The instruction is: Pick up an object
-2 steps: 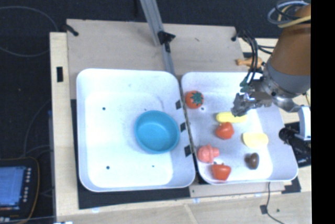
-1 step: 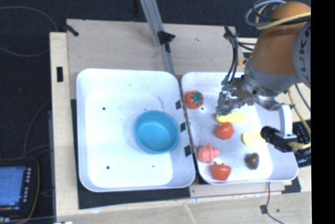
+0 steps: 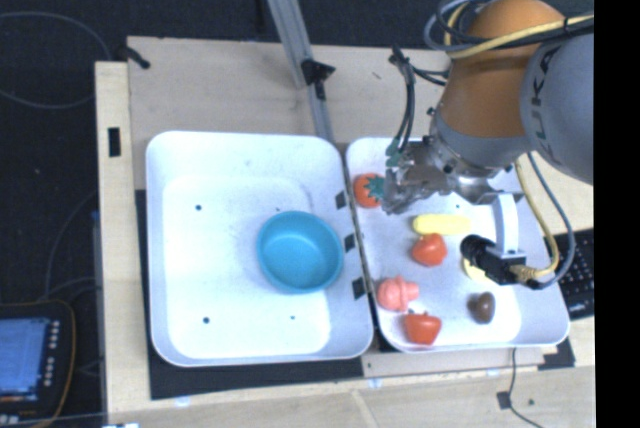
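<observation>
- Orange-red toy fruit [image 3: 367, 189] lies at the upper-left edge of the right bin [image 3: 540, 316], against the wall shared with the left bin [image 3: 200, 336]; you'll find the gripper [image 3: 398, 184] just beside it at its 3 o'clock, apparently touching.
- You cannot tell from this slant how the claw is set.
- From the gripper, a yellow piece [image 3: 441, 224] and red piece [image 3: 429, 249] lie near at 4 to 5 o'clock; a pink piece [image 3: 397, 292], another red piece [image 3: 422, 326] and a dark brown piece [image 3: 482, 307] lie farther toward 5 to 6 o'clock.
- Your left bin holds one blue bowl [image 3: 299, 251].
</observation>
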You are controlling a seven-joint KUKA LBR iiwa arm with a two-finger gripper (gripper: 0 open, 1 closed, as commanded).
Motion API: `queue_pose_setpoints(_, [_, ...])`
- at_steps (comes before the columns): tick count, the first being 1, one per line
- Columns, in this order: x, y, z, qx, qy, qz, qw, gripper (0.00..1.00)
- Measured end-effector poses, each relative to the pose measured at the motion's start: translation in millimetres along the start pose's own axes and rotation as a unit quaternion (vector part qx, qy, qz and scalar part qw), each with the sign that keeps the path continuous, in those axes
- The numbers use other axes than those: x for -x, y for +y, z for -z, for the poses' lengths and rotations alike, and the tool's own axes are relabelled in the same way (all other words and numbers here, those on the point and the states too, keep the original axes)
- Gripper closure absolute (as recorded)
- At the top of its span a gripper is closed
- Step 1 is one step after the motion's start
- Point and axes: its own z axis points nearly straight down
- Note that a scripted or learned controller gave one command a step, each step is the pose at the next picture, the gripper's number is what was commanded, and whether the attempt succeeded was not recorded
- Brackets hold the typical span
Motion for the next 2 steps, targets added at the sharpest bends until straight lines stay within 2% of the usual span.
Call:
queue_pose_setpoints(1, [-56, -4, 0, -0.003, 0.001, 0.001, 1.0, 1.0])
queue_pose_setpoints(2, [-102, 0, -21, -0.006, 0.0, 0.0, 1.0, 1.0])
